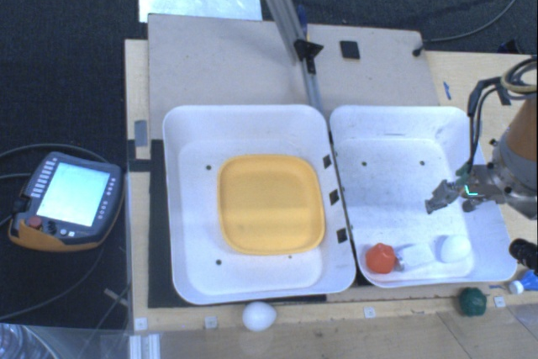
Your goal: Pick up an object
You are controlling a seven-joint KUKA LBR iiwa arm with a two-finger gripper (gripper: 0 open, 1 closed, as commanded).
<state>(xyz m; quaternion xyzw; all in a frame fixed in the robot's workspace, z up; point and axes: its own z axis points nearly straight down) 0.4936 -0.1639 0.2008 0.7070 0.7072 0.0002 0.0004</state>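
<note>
You are looking at a pick not yet made: the grey 2-finger pincer (439, 201) is hovering at the frame's right, its spread impossible to tell, while the small round red-orange ball (381, 258) is lying untouched at lower right.

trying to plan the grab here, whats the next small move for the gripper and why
Probably ease the gripper toward the near wall of the right bin and lower it. It hangs over bare bin floor, while the bin's objects, a white egg-shaped object and an orange ball, lie along that wall. The white one is closer, so it looks the easier target.
</note>
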